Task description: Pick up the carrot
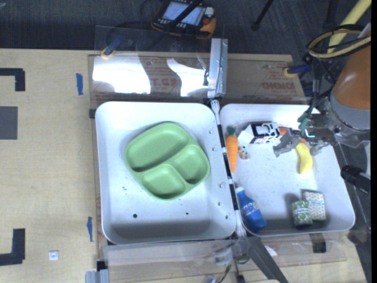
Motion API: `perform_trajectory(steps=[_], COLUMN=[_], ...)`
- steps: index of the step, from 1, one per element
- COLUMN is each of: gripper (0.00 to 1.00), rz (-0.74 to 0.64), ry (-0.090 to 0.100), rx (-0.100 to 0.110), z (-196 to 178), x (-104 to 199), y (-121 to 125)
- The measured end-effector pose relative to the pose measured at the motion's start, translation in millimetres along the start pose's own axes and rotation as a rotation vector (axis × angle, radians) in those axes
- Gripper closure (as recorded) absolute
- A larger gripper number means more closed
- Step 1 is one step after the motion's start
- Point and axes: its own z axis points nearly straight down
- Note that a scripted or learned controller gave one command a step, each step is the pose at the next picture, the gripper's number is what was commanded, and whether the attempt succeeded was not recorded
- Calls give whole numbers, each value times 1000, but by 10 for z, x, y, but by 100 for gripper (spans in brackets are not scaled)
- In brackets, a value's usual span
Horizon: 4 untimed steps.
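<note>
Wooden bench | dark carpet behind | carrot at right bin's left wall | tool open, gripping nothing

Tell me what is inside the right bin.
The right bin holds the carrot against its left wall, a blue bottle, a banana, a black-and-white item and a green patterned packet. The gripper hangs over the banana, hiding whatever lies beneath.

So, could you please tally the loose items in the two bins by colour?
Green: 2, plate and wrapped block
Orange: 1, carrot
Yellow: 1, banana
Blue: 1, bottle
Black-and-white: 1, packet
Total: 6
</note>
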Motion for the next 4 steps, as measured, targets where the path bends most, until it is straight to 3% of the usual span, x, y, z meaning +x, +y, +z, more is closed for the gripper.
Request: perform_trajectory(steps=[1, 2, 3, 4], gripper=[0, 0, 0, 0], rz=[1, -115, -154, -350], ry=[0, 0, -2, -3], rx=[-1, -1, -4, -9], z=[579, 1068, 524, 1651], x=[-681, -683, -830, -74], y=[232, 184, -56, -190])
